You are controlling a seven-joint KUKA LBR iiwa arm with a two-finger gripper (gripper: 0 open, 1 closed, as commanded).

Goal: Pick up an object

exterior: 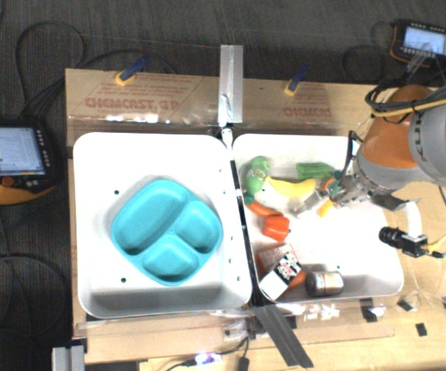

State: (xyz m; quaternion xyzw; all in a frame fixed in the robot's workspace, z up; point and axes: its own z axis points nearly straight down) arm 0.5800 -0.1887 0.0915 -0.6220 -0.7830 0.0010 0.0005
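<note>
Pincer (318,200) low in right bin (362,265), opening unclear; yellow banana (291,185) just left, orange pepper (276,225) lower left.

Jumbled toy food (273,195), right bin (362,246)

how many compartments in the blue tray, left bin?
3. The blue tray lies in the left bin: one long compartment on its upper left, one on the right, one at the bottom. All are fully visible.
</note>
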